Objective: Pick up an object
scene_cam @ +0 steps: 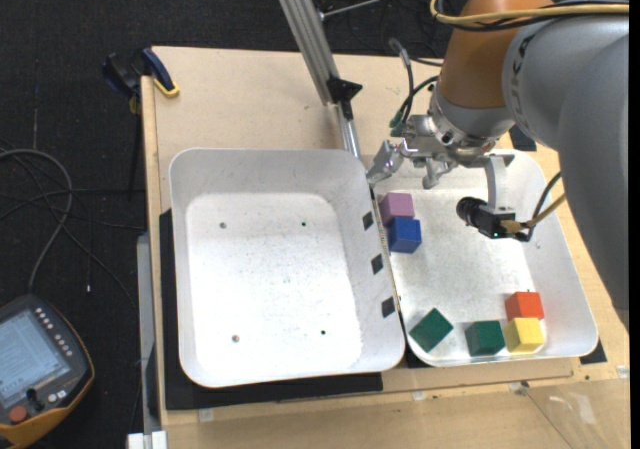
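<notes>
My gripper (409, 167) hangs over the back left part of the right bin (572, 267), its fingers spread apart with nothing between them. Just in front of it a purple block (398, 204) lies against the bin's left wall, touching a blue block (405, 234). Along the front of the bin sit a dark green block (432, 329), a green block (485, 338), a yellow block (526, 335) and an orange block (524, 304). The last three are bunched together in the front right corner.
The left bin (200, 237) stands beside the right one, and their walls meet in a raised ridge. A slanted metal rod (310, 37) reaches down to the back of that ridge. A black part (488, 217) hangs off the wrist over the right bin.
</notes>
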`<control>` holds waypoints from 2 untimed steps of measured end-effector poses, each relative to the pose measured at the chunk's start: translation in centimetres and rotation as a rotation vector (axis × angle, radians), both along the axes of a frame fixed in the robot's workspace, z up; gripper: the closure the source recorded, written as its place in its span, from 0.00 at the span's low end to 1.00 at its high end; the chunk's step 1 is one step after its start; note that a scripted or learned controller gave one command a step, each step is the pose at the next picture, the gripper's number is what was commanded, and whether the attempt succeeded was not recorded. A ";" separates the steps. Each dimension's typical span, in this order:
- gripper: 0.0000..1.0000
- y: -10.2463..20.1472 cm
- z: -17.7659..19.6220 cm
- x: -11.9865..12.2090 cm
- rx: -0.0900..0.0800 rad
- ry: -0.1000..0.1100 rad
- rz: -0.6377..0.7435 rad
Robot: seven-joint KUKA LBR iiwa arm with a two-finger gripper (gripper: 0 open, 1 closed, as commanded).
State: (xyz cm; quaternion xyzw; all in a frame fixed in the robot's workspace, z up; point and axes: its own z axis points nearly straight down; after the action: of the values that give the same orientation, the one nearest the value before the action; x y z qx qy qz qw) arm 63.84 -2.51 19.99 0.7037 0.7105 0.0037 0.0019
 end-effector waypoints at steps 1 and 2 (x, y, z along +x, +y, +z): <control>0.00 0.3 -0.5 -5.6 -0.002 0.012 -0.011; 0.00 3.8 3.8 -7.9 -0.001 0.006 -0.004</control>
State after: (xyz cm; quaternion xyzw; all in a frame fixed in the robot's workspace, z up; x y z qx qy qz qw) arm 55.94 1.32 23.80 0.7050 0.7092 0.0012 0.0002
